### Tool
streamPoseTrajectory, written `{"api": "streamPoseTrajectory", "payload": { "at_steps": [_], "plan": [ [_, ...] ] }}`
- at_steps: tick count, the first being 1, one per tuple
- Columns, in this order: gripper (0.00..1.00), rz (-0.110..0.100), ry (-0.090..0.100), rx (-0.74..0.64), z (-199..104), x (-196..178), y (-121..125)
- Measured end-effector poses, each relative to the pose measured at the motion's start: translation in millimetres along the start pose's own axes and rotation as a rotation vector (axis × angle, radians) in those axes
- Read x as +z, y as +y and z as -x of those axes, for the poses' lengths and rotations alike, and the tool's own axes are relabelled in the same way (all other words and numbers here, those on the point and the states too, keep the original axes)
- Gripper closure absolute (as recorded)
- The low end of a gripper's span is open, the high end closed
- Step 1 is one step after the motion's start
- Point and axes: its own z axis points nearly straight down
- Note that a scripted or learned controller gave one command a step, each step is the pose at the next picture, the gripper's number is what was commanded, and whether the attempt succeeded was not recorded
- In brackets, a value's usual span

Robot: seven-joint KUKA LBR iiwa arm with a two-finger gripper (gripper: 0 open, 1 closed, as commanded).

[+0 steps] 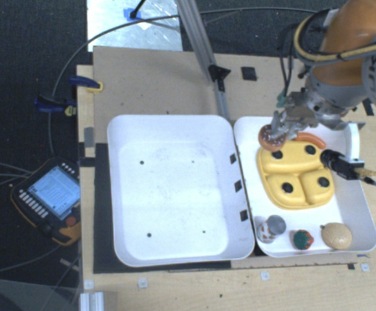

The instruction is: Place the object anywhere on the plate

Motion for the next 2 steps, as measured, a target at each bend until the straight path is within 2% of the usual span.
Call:
{"api": "streamPoseTrajectory", "payload": {
  "at_steps": [1,2],
  "plan": [
    [1.00,0.001,0.001,0.000,-52.4,0.4,13.0],
    [1.00,-0.002,0.001,0.002,-95.3,12.5,13.9]
  ]
}}
